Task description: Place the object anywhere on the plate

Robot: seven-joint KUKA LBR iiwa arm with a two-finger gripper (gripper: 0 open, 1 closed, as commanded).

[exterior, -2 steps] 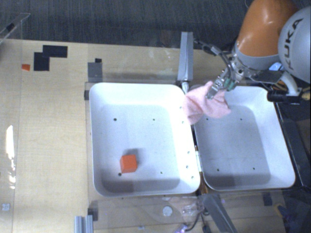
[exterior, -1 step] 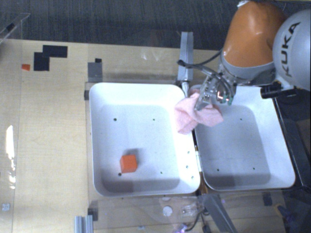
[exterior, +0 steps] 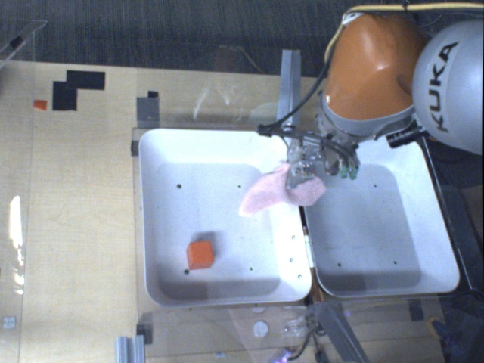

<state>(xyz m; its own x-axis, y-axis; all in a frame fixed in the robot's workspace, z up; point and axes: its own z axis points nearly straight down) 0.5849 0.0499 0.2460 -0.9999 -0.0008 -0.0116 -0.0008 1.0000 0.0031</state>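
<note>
pink cloth (exterior: pixel 276 190) slanting lower-left, in hand (exterior: pixel 301 174)

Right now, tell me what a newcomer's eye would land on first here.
The big orange band of the arm at upper right. Below it, the gripper with a pink cloth hanging at its fingers over the divide between bins. A small orange block sits in the left bin.
</note>
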